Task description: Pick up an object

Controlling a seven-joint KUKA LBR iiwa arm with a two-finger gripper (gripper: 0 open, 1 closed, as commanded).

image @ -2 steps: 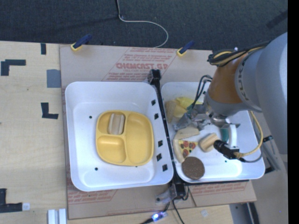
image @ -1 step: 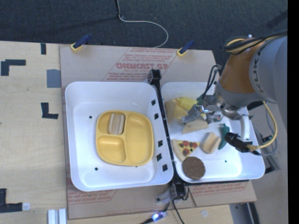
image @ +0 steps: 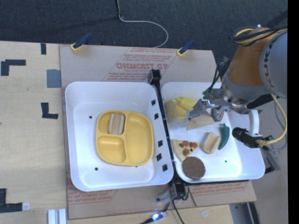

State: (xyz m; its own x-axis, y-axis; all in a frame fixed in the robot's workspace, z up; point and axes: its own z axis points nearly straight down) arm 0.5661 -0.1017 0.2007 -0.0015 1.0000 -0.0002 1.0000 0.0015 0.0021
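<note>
The right bin [image: 254, 164] holds a scatter of toy foods. A pale cheese-like wedge [image: 200, 122] lies near the bin's middle, directly under the gripper [image: 207, 107], whose two fingers are spread apart with nothing between them; one finger reaches left toward a yellow piece [image: 185, 102] at the far left of the bin, beside a tan rounded piece [image: 171, 108] that sits against the divider. To the right of the wedge lies a green pepper [image: 224, 136], slanted, with a small bread roll [image: 210, 142] just beside it on its left. Nearer the front, a pizza slice [image: 185, 148] with red dots rests close to the divider, and a round brown patty [image: 193, 167] sits at the near edge — just beside the slice's tip.

The arm [image: 254, 64] comes in from the right, its orange band above the wrist.

In the left bin [image: 79, 125] a yellow divided plate [image: 135, 146] lies flat, with a tan block [image: 116, 123] in its far-left compartment. Both bins rest on a cardboard sheet [image: 135, 64] — held by two blue-and-yellow clamps [image: 81, 41] at its far edge.
</note>
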